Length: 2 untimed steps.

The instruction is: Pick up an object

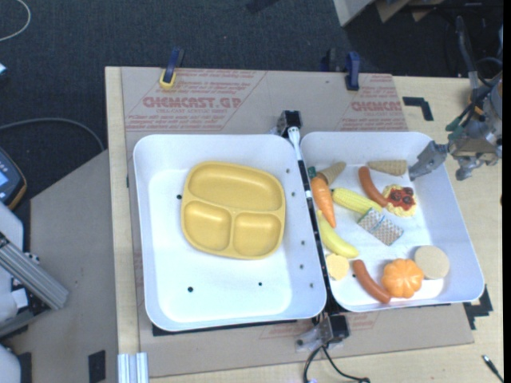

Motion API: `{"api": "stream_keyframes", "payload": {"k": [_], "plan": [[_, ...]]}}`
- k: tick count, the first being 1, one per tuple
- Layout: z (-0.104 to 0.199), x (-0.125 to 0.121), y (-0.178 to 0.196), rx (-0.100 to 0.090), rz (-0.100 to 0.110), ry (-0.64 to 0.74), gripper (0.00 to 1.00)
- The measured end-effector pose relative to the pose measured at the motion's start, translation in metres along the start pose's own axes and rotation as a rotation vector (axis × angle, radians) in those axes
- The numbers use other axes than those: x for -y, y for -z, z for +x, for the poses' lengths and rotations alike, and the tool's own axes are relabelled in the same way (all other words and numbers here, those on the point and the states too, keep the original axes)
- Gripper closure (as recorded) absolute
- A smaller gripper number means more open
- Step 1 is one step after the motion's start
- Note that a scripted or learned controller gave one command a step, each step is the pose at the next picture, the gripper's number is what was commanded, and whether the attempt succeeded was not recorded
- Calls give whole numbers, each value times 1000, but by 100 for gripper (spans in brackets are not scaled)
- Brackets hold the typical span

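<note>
The right bin holds several toy foods: an orange carrot, a yellow corn cob, a banana, a red sausage, a pizza slice, a tan cone, a silver mesh piece, a second sausage, an orange pumpkin and a beige round cookie. My gripper hangs over the bin's far right corner, just right of the cone. Its fingers are spread open with nothing between them.
The left bin holds a yellow divided plate. A black divider strip runs where the two bins meet. Clamps sit on the brown board's far edge. The arm's wrist enters from the right.
</note>
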<state>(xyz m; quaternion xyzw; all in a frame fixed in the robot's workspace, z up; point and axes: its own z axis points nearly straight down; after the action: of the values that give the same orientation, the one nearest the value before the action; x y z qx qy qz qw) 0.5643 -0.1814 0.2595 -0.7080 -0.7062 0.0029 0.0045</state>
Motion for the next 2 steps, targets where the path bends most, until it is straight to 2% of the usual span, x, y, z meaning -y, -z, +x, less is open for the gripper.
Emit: {"api": "stream_keyframes", "payload": {"k": [1,2], "plan": [[0,-2,6,2,-11,3,0],[3,7,-52,-1,-3,2,0]]}}
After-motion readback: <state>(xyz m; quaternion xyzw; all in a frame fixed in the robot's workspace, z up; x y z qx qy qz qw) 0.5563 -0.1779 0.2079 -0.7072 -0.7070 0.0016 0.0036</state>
